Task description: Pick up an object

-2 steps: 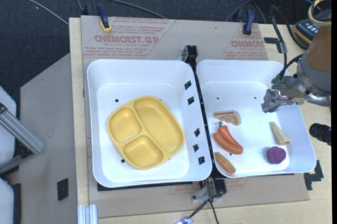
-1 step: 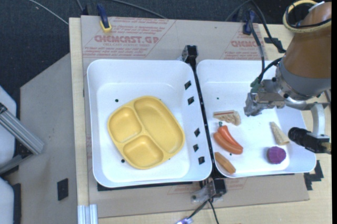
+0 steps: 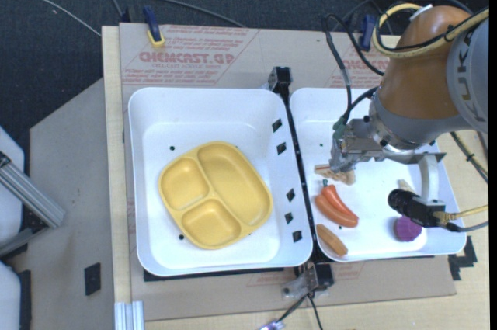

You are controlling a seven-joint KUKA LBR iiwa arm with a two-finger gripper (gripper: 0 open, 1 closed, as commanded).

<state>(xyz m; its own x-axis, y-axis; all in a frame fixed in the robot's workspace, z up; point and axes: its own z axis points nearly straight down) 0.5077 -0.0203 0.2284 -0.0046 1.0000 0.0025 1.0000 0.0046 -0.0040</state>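
My gripper [image 3: 339, 164] is low over the left part of the right bin [image 3: 373, 247], reaching in from the right. Directly under its tip lies a small tan piece [image 3: 326, 170]; whether the gripper is touching it is hidden. An orange-red carrot-like object [image 3: 337, 207] lies just below the gripper on the bin floor. A tan, bread-coloured oval [image 3: 332, 241] rests near the bin's front left corner. A small purple object [image 3: 406, 229] sits toward the front right.
The left bin [image 3: 147, 165] holds a yellow divided plate [image 3: 215, 194]. A black divider [image 3: 289, 158] with clips separates the two bins. Cardboard [image 3: 194, 53] lines the bench behind them, and cables trail behind the arm.
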